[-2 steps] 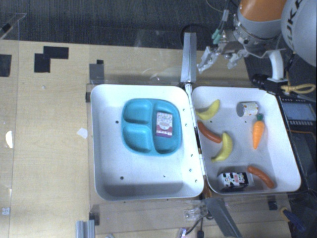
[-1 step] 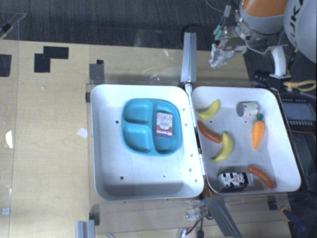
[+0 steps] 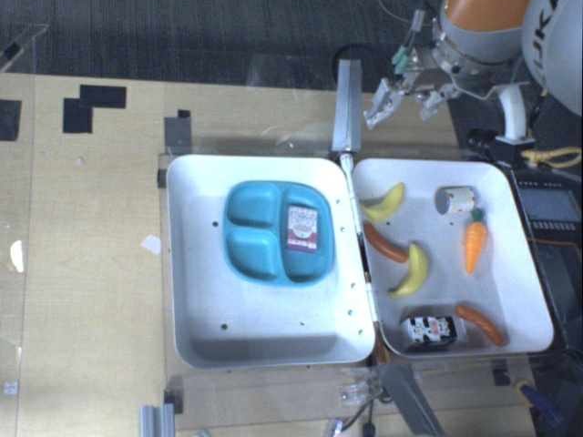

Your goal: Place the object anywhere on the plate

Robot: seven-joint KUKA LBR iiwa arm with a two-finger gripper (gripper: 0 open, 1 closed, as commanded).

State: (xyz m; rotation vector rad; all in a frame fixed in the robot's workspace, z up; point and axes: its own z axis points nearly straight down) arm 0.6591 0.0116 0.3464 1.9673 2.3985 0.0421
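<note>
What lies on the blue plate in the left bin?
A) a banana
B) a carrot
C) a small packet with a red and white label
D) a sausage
C: a small packet lies in the right compartment of the blue plate; the carrot is in the right bin.

Even overhead light floods the bench (image 3: pixel 91 244); white bins (image 3: pixel 273 344) glare softly, shadows stay faint, and detail blurs slightly throughout.

A pale wooden bench (image 3: pixel 82 271) with black patches (image 3: pixel 94 106) meets dark carpet (image 3: pixel 182 16) behind.
</note>
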